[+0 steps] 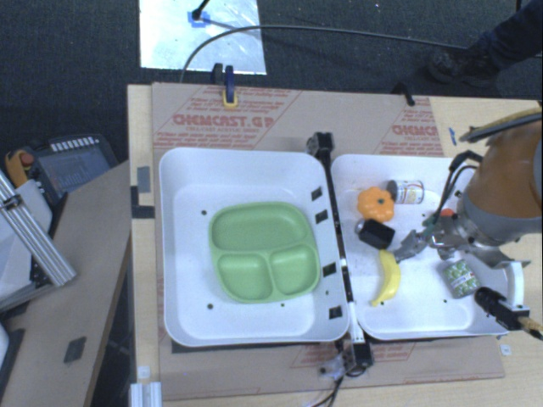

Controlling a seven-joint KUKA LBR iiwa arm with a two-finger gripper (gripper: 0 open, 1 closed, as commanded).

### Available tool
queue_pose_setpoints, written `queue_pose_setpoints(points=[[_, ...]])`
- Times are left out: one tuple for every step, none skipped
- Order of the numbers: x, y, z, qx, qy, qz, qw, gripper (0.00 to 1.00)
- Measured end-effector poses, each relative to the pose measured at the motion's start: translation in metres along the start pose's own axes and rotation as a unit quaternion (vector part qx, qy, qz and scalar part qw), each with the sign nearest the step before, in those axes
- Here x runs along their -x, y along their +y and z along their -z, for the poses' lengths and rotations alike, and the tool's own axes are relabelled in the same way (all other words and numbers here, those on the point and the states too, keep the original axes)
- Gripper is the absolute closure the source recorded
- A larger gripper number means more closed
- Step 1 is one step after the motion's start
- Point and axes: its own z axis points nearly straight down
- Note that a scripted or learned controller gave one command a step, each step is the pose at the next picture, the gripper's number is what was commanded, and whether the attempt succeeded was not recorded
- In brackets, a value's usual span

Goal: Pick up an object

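The right bin (422, 305) holds several objects. A yellow banana (388, 281) lies near its left wall, with a small black block (375, 234) just above it and an orange round fruit (376, 203) above that. A small clear jar (409, 192) lies on its side beside the fruit. A container with green dots (459, 277) lies at the right. My gripper (407, 246) reaches in from the right and hangs over the bin's middle, just right of the black block and above the banana's top end. Nothing shows between its tips.
The left bin (182, 227) holds a green divided plate (259, 251). A black clip bar (335, 236) runs between the two bins. The arm's orange band (509, 172) and grey wrist cover the right bin's right side. A black part (501, 305) sticks out at the lower right.
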Motion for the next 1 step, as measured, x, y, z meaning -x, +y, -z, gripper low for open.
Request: queue_pose_setpoints(points=[[0.0001,0.0066,-0.0523,0.001,0.0,0.0,1.0,0.0]])
